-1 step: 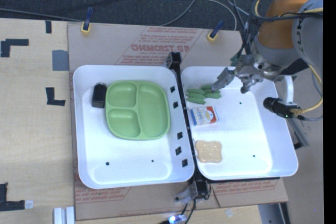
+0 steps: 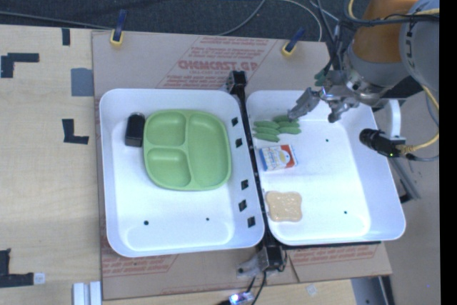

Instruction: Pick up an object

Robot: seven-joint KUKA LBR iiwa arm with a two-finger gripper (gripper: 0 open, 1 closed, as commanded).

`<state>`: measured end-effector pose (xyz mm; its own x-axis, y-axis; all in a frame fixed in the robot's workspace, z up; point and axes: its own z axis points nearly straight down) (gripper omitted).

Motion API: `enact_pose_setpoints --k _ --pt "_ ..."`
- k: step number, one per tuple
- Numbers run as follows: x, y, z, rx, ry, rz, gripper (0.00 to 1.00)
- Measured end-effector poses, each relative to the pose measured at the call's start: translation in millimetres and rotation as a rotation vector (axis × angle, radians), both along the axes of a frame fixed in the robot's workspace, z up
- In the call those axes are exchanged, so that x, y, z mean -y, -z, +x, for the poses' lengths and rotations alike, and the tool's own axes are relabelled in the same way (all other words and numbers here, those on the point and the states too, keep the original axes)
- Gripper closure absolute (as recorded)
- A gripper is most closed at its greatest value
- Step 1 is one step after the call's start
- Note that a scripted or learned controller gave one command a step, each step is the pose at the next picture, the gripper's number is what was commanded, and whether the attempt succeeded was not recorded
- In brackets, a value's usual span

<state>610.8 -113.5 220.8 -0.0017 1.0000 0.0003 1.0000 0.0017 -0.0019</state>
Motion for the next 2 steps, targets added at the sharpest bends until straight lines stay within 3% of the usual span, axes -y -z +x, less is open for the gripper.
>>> enact_pose_setpoints --k 2 --pt "11.6 102.9 -12.6 -0.006 0.001 -0.001 0.00"
